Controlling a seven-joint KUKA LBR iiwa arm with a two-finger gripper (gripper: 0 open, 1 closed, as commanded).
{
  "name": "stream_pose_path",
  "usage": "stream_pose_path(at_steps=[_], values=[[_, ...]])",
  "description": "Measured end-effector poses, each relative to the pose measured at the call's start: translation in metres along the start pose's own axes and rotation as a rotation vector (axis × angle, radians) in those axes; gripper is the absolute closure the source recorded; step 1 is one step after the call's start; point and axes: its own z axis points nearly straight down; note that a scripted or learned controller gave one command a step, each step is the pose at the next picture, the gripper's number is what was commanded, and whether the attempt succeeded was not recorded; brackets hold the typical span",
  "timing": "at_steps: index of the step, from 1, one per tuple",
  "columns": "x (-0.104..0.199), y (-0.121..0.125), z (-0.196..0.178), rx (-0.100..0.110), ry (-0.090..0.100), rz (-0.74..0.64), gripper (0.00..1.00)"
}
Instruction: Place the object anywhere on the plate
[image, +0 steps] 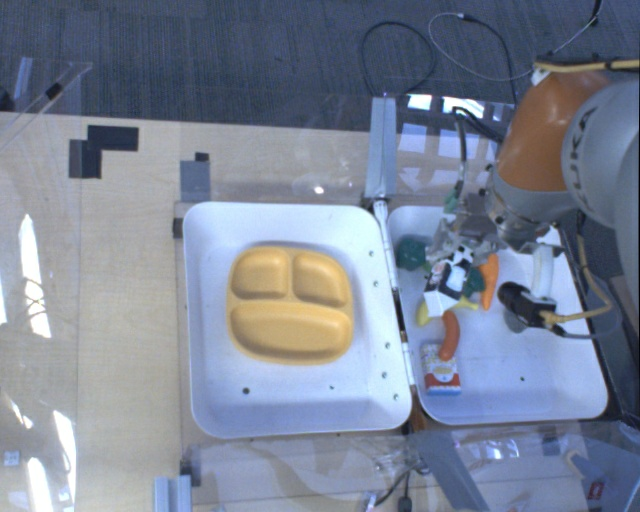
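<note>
We see the gripper (452, 262) low over toys in the right bin (560, 390), finger state unclear (clutter hides it), yellow plate (291, 303) in the left bin (215, 390).

Robotics lab setup. Pale wood counter (100, 330) with two white bins (295, 415) fixed in metal brackets (380, 145), loose cables (430, 50) on grey carpet (250, 50) at frame top, clear shielding panel (40, 300) at left, industrial arm (570, 140) upper right.
</note>
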Motion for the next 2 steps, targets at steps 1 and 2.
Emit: stream_pose_path(at_steps=[1,2], values=[[0.059,0.021,0.019,-0.003,0.001,-0.07,1.0],[0.122,-0.001,0.019,-0.002,0.001,-0.404,1.0]])
